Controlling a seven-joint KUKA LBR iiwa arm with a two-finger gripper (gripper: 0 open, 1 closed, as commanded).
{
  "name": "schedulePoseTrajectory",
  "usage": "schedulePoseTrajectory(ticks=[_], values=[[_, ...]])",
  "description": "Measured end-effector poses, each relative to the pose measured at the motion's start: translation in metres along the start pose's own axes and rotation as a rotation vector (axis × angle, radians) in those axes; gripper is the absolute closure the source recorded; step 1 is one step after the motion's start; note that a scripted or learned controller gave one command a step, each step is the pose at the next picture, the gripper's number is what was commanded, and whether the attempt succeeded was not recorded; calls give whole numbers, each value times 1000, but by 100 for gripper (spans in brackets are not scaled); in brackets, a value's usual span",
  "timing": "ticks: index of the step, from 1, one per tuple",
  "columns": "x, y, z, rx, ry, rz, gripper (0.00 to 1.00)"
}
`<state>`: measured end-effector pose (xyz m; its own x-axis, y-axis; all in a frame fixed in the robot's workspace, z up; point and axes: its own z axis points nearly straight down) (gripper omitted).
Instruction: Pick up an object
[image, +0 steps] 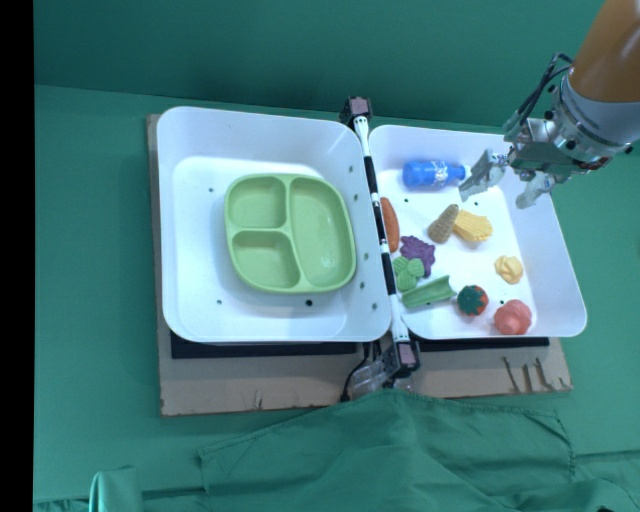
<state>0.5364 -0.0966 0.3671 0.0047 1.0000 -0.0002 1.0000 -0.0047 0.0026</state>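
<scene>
Green cloth covers the whole surface (90, 250), with two white bins sitting side by side on a cardboard sheet in the middle of it.

So my claw (510, 182) is hanging over the far edge of the right bin (560, 270), fingers spread apart, nothing between them. One finger is just beside the cap end of the blue bottle (432, 174), the other out toward the bin's right wall.

How I'd play it: the bottle is lying flat, so I'd guess it wants to roll. I'd slide toward the middle of its body, turn the fingers across its short width, then drop straight down before closing. The yellow corn (472, 227) and the tan cone-shaped piece (443, 223) sit near, so coming down crooked could bump them.

Right bin also holds a red-orange carrot-like thing (389, 222) against the divider side, purple grapes (417, 252), a green leafy bit (406, 273), a green stalk (428, 292), a small red fruit with a green top (472, 298), an orange lump (512, 317) in the near right corner, and a pale yellow piece (509, 268).

Left bin (200, 140) just has a lime green divided plate (290, 233), three compartments, nothing in them.
</scene>
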Motion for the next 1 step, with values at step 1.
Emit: schedulePoseTrajectory(ticks=[1], values=[[-44, 26, 91, 5, -2, 3, 0]])
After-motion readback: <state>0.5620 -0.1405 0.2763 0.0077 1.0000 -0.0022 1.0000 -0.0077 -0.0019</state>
